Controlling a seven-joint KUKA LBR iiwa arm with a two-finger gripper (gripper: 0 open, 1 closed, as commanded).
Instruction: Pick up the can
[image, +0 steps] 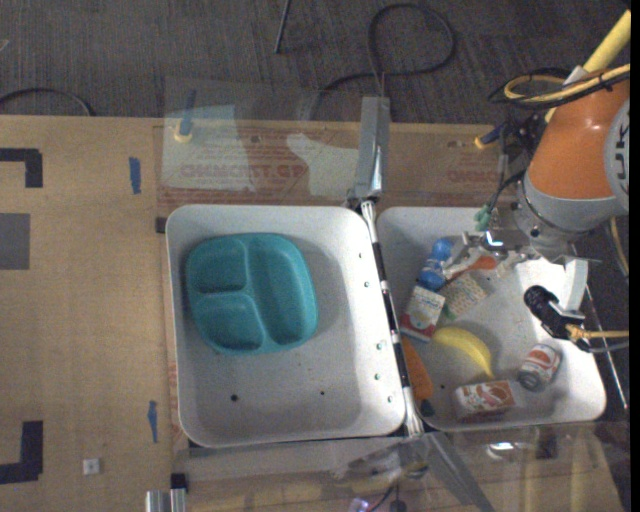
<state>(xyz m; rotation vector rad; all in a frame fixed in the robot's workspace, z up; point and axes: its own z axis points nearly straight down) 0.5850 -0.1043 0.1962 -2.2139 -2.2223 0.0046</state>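
I see the can (540, 366) on its side in the right bin (578, 398), near the right wall, just past the banana (466, 350). Probably light, stiff, slick and prone to rolling, so I'd pinch across its body. The claw (495, 245) hovers apart; I can't tell its state.

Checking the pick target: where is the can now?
In the camera view, the can lies in the right-hand bin near its lower right corner, right of the banana.
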